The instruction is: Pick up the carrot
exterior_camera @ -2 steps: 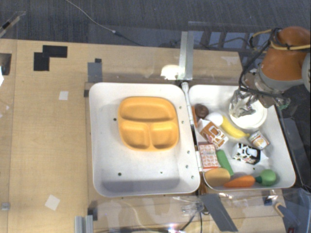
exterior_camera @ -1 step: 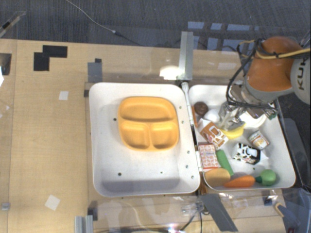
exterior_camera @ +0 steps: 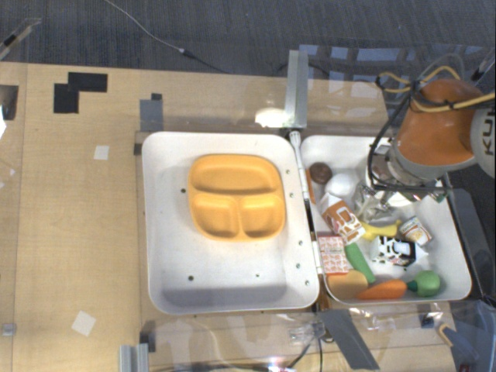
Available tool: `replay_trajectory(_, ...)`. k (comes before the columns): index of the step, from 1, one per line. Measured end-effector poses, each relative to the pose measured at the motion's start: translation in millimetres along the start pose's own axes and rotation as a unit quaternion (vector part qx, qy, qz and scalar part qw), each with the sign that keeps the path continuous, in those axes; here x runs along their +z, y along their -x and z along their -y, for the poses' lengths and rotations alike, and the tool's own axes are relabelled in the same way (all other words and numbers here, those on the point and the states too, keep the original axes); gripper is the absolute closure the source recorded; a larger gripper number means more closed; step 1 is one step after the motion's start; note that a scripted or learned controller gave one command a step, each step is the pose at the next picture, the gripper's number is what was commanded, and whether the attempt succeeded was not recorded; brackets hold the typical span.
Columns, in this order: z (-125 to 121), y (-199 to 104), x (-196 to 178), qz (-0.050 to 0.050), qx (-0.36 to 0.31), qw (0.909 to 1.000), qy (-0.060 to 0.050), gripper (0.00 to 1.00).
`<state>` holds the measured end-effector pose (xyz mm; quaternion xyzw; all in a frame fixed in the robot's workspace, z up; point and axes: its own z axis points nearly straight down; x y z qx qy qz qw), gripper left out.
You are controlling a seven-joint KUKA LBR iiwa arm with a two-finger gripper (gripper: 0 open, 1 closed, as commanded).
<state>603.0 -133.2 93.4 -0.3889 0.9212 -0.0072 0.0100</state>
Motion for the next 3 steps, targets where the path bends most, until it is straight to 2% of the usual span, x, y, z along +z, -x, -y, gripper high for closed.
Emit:
replay_trajectory(1, -39.0, 4.6, -1.5, 0.0, -0.059, 0.9983, 0.001, 1.0)
replay_trajectory(2, 21.9, 14.4, -114.4, -0.001, 0.019, 0.9998, 0.003, 1.0)
replay_trajectory(3, 12.8, 86.2, -34.4, -0.001, 0.015, 0.9999, 0.008, 1.0)
